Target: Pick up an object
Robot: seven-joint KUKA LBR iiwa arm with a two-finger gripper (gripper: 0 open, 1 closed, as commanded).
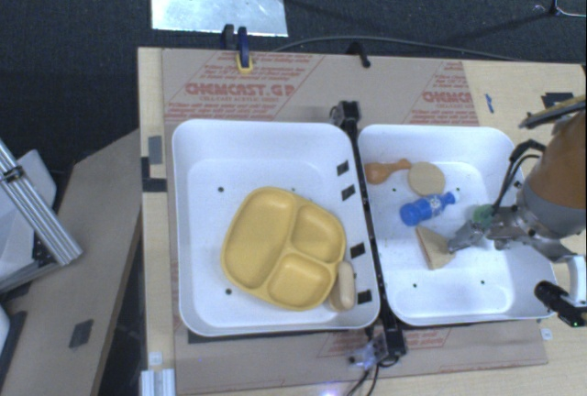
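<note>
The right bin (459, 298) holds a blue bottle (426, 208) lying on its side. A tan wedge (433, 249) lies just below it. A round tan disc (426, 178) and a small orange-brown spoon-like piece (386, 170) sit near the bin's far wall. My gripper (461, 238) reaches in from the right and sits low over the bin floor, its tip right next to the wedge's right edge and below the bottle's cap end. Nothing is visibly held in it. A small green patch (481, 214) shows at the wrist, partly hidden.
The left bin (206, 202) carries a yellow divided plate (282, 247) and a beige oblong piece (344, 286) against its right wall. A black divider with clips (359, 202) runs between the bins. The arm's orange band (561, 170) hangs over the right bin's right edge.
</note>
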